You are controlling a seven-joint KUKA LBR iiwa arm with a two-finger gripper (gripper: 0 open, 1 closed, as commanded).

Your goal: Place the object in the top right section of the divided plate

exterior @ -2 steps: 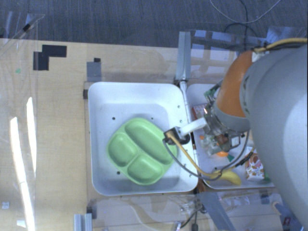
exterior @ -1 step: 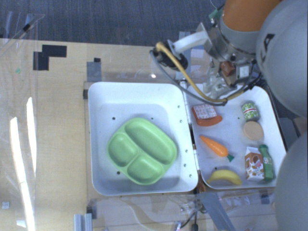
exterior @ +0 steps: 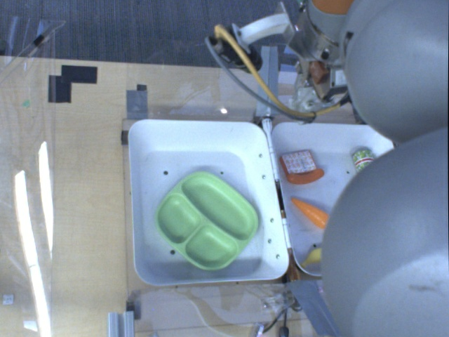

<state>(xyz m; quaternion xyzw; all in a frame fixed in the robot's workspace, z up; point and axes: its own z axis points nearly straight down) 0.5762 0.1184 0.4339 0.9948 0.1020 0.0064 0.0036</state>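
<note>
A light green divided plate (exterior: 206, 220) with three sections lies tilted in the left white bin (exterior: 151, 153), and its sections hold nothing. My gripper (exterior: 316, 83) hangs beyond the back edge of the right bin (exterior: 337, 142), well up and to the right of the plate. A small reddish-brown thing (exterior: 319, 69) shows at the gripper, partly hidden by the wrist. Whether it is held I cannot make out.
The right bin holds a red-and-white checked piece (exterior: 299, 162) on an orange-red sausage (exterior: 303, 177), an orange carrot (exterior: 311, 212), a green-and-white can (exterior: 362, 159) and a yellow item (exterior: 313, 257). The grey arm (exterior: 393, 209) covers much of that bin. Cables (exterior: 245, 62) loop behind.
</note>
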